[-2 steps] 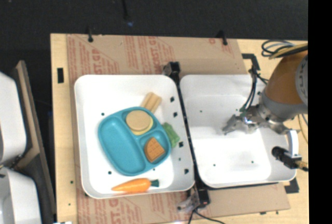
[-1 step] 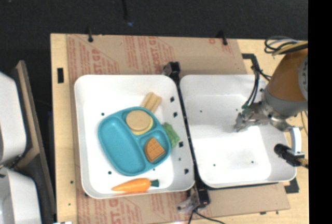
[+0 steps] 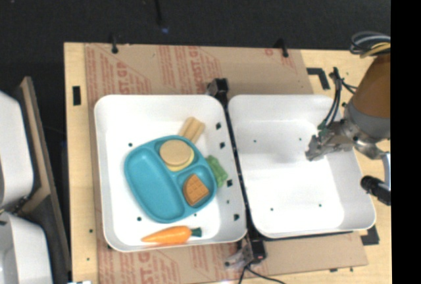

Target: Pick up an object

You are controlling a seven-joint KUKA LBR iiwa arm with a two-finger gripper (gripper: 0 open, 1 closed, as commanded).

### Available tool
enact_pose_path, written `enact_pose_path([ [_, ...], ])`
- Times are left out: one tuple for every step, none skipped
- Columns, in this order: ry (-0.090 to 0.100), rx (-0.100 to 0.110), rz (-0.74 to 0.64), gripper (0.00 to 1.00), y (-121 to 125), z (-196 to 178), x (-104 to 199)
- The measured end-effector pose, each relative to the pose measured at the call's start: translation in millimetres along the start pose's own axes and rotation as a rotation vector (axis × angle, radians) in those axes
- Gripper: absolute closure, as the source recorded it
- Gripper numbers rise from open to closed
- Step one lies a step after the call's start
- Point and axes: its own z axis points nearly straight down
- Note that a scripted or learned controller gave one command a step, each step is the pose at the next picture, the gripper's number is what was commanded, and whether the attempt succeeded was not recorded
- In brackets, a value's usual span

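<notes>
At frame right, gripper (image 3: 320, 146) hovers over right bin (image 3: 289, 210) — grip state unclear; carrot (image 3: 172, 235), tray (image 3: 158, 187) sit in left bin (image 3: 108, 164).

Single fixed camera above bench (image 3: 85, 79), slanted down, both bins (image 3: 105, 144) visible.

Claw (image 3: 318, 148) low, arm angled leftward.

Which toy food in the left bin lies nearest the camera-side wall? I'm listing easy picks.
The orange carrot: it lies on the bin floor below the blue tray, while the other foods sit on or above the tray.
</notes>
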Motion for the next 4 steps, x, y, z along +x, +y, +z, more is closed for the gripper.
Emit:
enact_pose_path([
  [-0.001, -0.001, 0.0, 1.0, -5, -61, -3],
  [0.001, 0.005, 0.0, 1.0, -5, -47, -3],
  [0.002, 0.003, -0.004, 1.0, -5, -61, 52],
  [0.002, 0.004, -0.003, 1.0, -8, -58, 95],
])
